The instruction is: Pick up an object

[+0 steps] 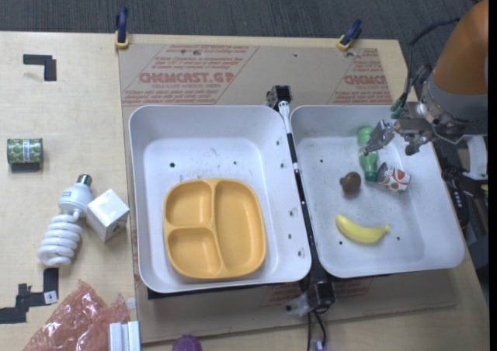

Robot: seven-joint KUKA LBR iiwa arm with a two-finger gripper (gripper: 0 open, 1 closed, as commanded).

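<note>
Yellow banana (362,230) lies by right bin's (435,256) front edge, brown ball (351,182) behind; gripper (382,140) over green object (366,149) near back edge, fingers' state unclear.

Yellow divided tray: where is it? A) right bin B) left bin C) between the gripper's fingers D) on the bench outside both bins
B. The yellow divided tray lies flat in the left bin, while the banana and the other small items sit in the right bin.
</note>
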